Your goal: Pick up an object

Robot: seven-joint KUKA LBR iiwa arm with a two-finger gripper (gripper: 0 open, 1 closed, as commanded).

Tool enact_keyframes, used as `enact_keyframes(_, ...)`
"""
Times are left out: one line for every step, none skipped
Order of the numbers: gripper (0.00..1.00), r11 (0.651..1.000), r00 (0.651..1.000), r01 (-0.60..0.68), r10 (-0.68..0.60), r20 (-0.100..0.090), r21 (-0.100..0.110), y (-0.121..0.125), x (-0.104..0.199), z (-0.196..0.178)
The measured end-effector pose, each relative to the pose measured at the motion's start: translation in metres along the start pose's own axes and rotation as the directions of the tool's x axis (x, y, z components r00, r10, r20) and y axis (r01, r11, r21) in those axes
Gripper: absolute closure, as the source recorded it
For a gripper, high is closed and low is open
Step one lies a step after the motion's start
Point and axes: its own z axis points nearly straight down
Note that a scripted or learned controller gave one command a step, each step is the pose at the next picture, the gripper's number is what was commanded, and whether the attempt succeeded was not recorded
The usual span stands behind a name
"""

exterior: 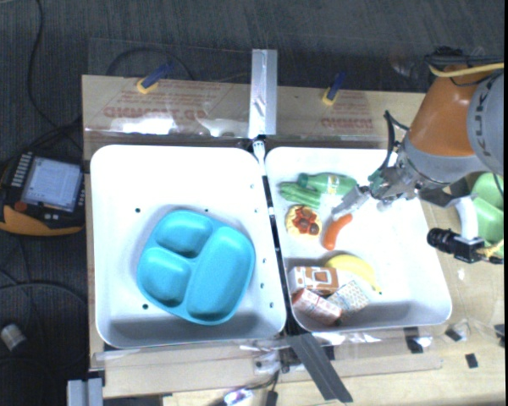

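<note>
The right bin [406, 252] holds several items. A green toy vegetable [317, 186] lies at its back left. Beside that sit a small red and yellow piece [302, 219] and an orange-red carrot-like piece [336, 229]. Nearer the front are a yellow banana [353, 266], a brown box [313, 279] and a silvery packet [351, 294]. My gripper [352, 201] reaches in from the right, low over the bin. Its tip is just above the carrot-like piece and beside the green vegetable. Nothing is visibly lifted.
A blue divided plate [196, 265] lies in the left bin [118, 184]. A metal divider post [263, 91] stands at the back between the bins. Outside the right bin's edge are a green object [489, 205] and a black fitting [453, 242].
</note>
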Motion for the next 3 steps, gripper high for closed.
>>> enact_keyframes(0.00, 1.000, 1.000, -0.010, 0.010, 0.006, -0.010, -0.006, 0.037, 0.083)
enact_keyframes(1.00, 1.000, 1.000, -0.010, 0.010, 0.002, -0.013, -0.005, 0.039, 0.074)
enact_keyframes(1.00, 0.998, 0.998, -0.062, 0.062, 0.002, 0.001, 0.037, 0.097, -0.010)
